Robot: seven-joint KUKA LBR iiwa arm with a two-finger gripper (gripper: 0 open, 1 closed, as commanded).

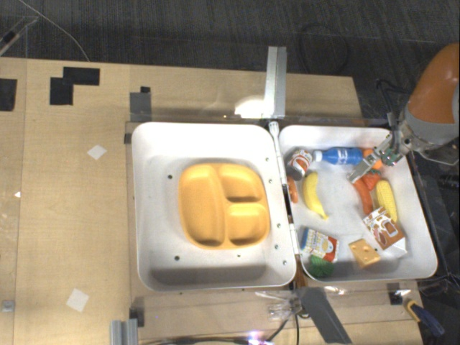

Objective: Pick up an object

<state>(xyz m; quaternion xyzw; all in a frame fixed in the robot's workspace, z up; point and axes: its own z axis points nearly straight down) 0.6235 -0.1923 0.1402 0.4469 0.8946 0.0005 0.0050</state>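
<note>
Roughly: 2 bins (144, 192), 1 tray (219, 203), 1 banana (313, 195), 1 bottle (338, 156).

Bright, even overhead light. Glare hotspot on the surface (251, 108) at its far edge, just behind the left bin (144, 192). Soft shadow inside that bin's near wall. Whites slightly blown out. Overall mildly soft, low resolution; arm (435, 95) blurred at right edge.

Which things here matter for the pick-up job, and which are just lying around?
Part of the job:
- hand, over the right bin's far corner
- blue bottle
- banana
- corn cob
- carrot
- cheese wedge
- right bin that holds them

Just lying about:
- yellow divided tray in the left bin
- black tape patches on the bench
</note>
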